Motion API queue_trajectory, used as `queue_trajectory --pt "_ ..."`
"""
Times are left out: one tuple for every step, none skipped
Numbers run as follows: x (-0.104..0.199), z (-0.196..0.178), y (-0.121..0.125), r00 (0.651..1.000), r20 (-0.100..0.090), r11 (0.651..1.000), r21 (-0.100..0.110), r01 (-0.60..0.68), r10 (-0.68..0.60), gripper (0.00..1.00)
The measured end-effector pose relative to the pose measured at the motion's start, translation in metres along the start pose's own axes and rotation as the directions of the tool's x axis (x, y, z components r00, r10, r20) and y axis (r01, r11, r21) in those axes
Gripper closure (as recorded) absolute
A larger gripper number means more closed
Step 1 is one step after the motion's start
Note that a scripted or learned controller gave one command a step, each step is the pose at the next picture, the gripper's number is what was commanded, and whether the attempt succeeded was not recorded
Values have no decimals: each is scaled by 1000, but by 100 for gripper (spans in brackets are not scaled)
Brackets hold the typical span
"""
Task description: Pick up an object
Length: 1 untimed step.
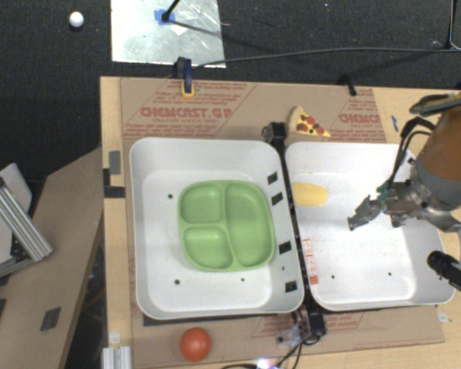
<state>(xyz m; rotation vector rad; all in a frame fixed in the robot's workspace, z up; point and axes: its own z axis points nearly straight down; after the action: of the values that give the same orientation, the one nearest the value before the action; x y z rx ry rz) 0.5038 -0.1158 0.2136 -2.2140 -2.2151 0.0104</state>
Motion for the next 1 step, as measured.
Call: queue_trajectory --pt "0 -6 3 1000 2 1000 -12 3 -3 0"
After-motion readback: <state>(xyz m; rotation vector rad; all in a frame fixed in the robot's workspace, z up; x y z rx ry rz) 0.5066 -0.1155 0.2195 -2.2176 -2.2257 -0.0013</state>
